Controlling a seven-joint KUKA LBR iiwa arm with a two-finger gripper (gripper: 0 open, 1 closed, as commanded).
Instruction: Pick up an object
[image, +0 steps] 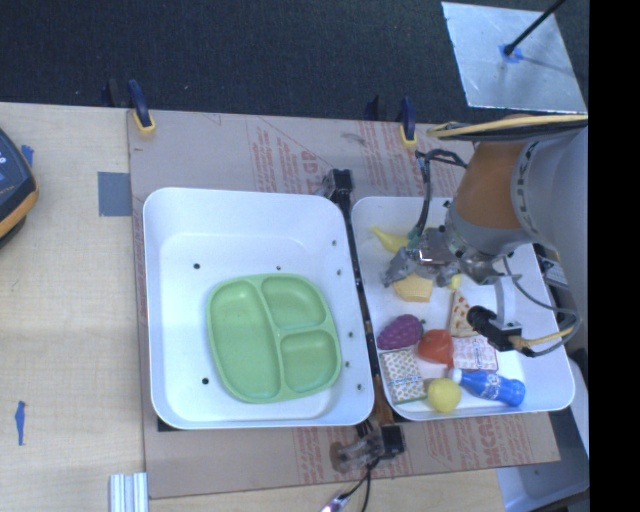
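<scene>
The tool (415, 262) hangs low in the right white bin (560, 395), just above a pale yellow wedge-shaped block (413, 289). Whether it grips anything, I cannot tell. A green divided plate (274, 337) lies in the left white bin (175, 225).

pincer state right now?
Pincer: cannot be told; it is low in the right bin, by the yellow cheese wedge.

The setting is a robotics laboratory test cell. A wooden bench (70, 330) carries a cardboard sheet (250, 150) secured by blue clamps (141, 108), with two white bins (165, 300) mounted side by side. The grey industrial arm (545, 190) reaches over toy food items (440, 350), with cabling (360, 470) at the front edge.
</scene>
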